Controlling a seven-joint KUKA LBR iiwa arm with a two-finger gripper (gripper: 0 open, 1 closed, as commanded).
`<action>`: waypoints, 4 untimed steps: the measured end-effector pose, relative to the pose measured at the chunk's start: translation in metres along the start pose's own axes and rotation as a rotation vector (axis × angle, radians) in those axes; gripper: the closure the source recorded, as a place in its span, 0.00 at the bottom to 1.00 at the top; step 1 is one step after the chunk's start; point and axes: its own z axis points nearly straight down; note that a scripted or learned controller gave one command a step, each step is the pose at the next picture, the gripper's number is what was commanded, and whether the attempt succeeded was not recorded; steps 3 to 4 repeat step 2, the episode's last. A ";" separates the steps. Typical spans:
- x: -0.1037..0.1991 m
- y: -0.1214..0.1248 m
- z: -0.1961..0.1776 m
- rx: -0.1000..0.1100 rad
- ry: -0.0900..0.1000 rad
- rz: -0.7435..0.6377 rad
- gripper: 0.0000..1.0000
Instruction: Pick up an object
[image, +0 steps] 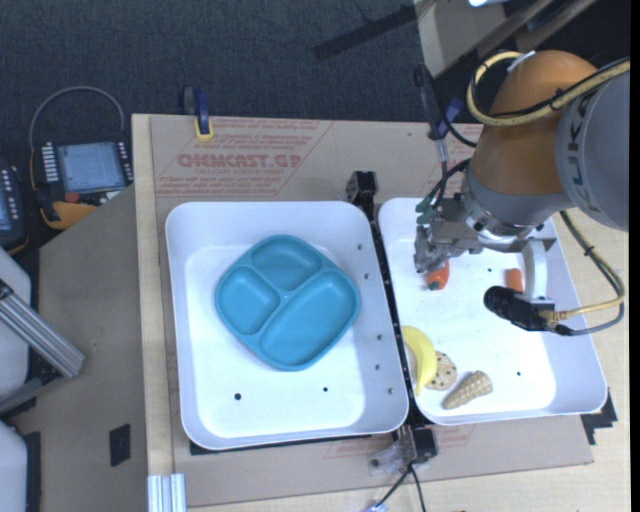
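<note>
The gripper stands low in the right bin, its fingers closed around a small orange-red piece. A banana, a cookie and a cone lie near the front. A blue divided plate rests in the left bin.

Your arm reaches in from the right and hangs over the right bin, toward its far edge — the orange band sits just above the wrist, which points almost straight down. The gripper is low over the far-left corner of that bin (its tip seen from above, mostly under the wrist). A black cable loops off the wrist toward the bin's right edge.
</note>
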 end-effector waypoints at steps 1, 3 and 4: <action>0.047 -0.031 -0.008 -0.001 0.000 -0.001 1.00; 0.097 -0.062 -0.010 0.000 0.000 -0.001 1.00; 0.097 -0.062 -0.010 0.000 0.000 -0.001 1.00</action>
